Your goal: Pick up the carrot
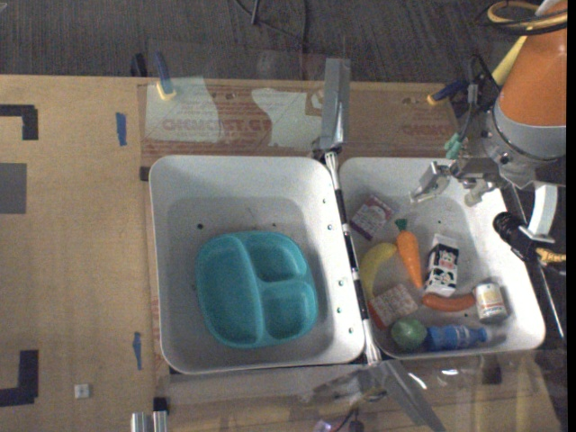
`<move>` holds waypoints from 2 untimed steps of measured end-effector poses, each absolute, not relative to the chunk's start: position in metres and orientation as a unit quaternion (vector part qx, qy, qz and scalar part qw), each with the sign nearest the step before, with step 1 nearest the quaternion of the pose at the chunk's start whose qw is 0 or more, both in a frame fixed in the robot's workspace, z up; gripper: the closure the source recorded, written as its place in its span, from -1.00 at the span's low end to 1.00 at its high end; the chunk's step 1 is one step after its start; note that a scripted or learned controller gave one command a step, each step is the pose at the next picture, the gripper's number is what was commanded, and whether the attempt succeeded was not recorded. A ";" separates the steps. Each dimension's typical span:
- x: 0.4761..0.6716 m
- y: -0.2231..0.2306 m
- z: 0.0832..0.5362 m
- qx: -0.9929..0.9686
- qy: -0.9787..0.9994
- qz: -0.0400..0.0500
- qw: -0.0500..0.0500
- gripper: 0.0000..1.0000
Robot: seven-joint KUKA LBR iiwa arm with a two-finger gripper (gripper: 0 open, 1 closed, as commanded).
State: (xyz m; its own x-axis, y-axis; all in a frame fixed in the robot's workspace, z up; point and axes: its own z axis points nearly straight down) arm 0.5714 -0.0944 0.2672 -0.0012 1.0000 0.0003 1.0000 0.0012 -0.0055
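Note:
The carrot point(409, 254) is orange with a green top and lies lengthwise in the middle of the right bin point(522, 268), between a yellow banana point(377, 263) and a small milk carton point(442, 266). My gripper point(453, 185) hangs above the far part of the right bin, up and to the right of the carrot and apart from it. Its two fingers stand spread with nothing between them.
The right bin also holds a purple-white packet point(371, 216), a sausage point(448, 302), a small can point(490, 301), a blue bottle point(457, 337), a green fruit point(408, 333) and a reddish packet point(394, 303). A teal divided plate point(256, 288) lies in the left bin point(171, 241).

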 end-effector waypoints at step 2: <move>0.568 -0.101 0.112 -0.695 -0.719 -0.001 -0.001 -1.00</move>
